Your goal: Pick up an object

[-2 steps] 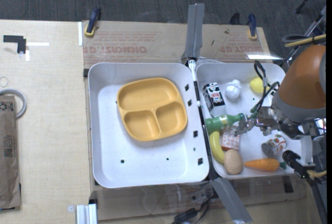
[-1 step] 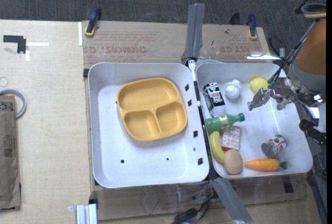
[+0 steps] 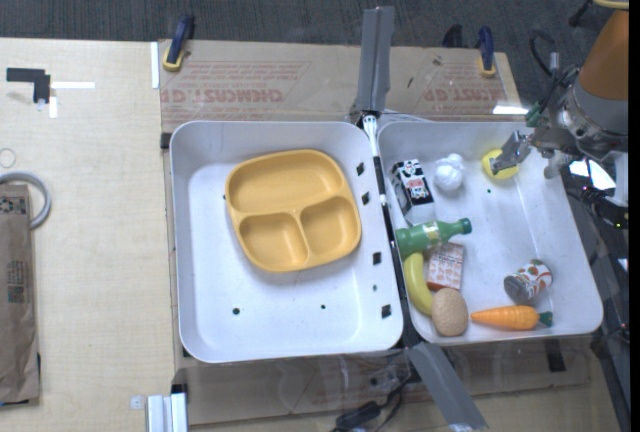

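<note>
Dark carpet fills the top of the frame behind a pale wooden desk (image 3: 90,220) that carries two shallow white bins side by side. Left bin (image 3: 200,320): one yellow divided plate (image 3: 293,209), lying near its centre. Right bin (image 3: 570,220): a cluster of small items along its left side and bottom edge, namely a green bottle (image 3: 430,235), a banana (image 3: 417,282), a carrot (image 3: 510,318), a potato-like lump (image 3: 449,312), a white ball (image 3: 447,174), a small dark box (image 3: 411,184) and a patterned can (image 3: 528,280).

Task status: no pick is complete. The gripper (image 3: 520,152) is at the upper right of the frame, over the top right corner of the right bin, just beside a small yellow object (image 3: 497,165). Whether it is open or closed cannot be told, and no item is seen held.

Likely target: the yellow object. It appears small, rounded and bright yellow, partly hidden by the gripper, resting on the bin floor well apart from the other items. Grasp and lift remain to be done
</note>
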Tool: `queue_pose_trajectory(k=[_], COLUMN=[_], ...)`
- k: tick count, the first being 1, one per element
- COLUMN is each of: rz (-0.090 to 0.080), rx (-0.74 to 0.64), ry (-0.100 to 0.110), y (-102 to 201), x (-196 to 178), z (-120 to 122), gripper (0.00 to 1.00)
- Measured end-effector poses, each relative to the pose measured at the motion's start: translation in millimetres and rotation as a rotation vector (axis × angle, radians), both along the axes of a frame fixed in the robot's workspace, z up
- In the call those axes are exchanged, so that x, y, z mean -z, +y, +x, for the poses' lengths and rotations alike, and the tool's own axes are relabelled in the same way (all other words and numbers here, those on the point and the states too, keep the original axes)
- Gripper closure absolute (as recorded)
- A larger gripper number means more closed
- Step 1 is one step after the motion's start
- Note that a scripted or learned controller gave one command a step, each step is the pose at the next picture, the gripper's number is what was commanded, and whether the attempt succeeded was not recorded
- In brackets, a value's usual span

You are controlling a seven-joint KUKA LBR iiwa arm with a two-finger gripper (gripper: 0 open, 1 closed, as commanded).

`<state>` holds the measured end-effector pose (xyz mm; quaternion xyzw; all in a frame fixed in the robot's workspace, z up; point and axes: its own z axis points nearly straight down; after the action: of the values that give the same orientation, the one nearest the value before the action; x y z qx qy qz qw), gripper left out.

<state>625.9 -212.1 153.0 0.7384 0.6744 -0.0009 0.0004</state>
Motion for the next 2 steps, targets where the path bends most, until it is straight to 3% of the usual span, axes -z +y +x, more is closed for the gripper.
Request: queue_pose_trajectory(k=[1,2], rz=[0.005,-0.002], rx=[0.025,0.024], ry=[0.000,-0.003], y=[10.0,7.0], x=[60.8,50.0], z=[34.2,34.4], gripper=[0.00,1.00])
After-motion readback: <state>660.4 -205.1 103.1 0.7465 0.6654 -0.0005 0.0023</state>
